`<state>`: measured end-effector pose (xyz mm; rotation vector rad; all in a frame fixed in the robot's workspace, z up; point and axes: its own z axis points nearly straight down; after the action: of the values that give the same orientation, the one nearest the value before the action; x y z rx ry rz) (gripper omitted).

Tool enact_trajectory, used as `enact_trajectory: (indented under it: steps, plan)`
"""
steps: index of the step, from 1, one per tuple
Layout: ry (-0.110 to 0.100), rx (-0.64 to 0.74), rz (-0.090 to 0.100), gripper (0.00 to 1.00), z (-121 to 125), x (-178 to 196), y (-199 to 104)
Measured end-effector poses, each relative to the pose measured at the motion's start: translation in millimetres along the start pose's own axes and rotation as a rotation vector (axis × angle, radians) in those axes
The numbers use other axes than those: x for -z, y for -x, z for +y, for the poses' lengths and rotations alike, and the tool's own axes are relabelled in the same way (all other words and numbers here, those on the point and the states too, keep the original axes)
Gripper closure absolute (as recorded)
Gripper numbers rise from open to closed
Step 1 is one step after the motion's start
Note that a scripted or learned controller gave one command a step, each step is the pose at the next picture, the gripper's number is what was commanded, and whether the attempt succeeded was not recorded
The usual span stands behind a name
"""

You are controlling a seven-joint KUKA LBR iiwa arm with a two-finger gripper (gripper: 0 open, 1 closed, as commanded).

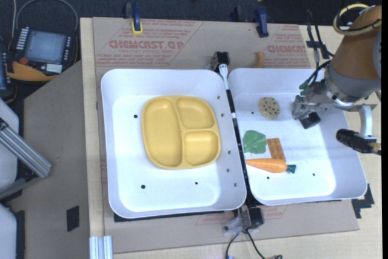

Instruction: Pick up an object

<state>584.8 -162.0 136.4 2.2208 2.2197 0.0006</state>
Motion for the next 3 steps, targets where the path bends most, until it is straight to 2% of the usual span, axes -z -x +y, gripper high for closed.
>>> enact_trajectory:
  steps: [1,2,3]
  plan:
    - [0.005,0.002,-0.001,1.0,2,46,-7]
    - [0.004,0.001,-0.001,1.0,3,68,-6]
    - [-0.004,0.006,0.004,1.0,0,63,-66]
